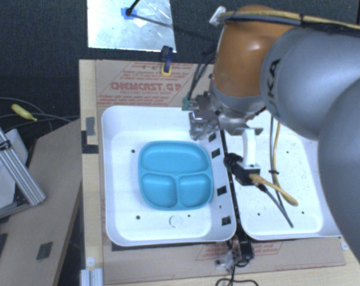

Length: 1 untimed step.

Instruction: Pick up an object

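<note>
From my feed, the left bin [121, 219] holds a blue divided plate [174, 174] lying flat at its middle. The right bin [308, 216] is largely blocked by the arm [311, 76]. Printed cardboard [145, 86] lies under both bins. The gripper [199, 126] hangs just beyond the plate's far right corner. I cannot tell whether it is open.

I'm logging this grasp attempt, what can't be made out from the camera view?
Camera view:
End effector: largely covered by the wrist; a hold cannot be judged.
Right bin: far end and right side hidden by the arm.
Left bin: faint round mark near its front wall, too small to identify.
</note>
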Motion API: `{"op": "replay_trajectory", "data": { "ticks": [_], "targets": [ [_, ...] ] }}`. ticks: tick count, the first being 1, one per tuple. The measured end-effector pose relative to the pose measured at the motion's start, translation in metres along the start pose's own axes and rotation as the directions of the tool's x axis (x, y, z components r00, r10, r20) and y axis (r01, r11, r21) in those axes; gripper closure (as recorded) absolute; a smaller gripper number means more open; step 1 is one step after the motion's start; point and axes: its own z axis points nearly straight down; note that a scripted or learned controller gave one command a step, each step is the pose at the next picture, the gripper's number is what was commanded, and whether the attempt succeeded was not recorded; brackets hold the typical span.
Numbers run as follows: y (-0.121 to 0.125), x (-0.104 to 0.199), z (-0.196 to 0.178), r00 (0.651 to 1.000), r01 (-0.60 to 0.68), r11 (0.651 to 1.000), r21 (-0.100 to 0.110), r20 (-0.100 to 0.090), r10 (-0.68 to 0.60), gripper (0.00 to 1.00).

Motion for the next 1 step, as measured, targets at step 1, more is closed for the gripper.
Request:
{"op": "replay_trajectory", "data": {
  "ticks": [1],
  "targets": [
    [0.0449,-0.0100,-0.1717,1.000,-0.001,1.000,-0.001,0.002,0.001,1.00]
  ]
}}
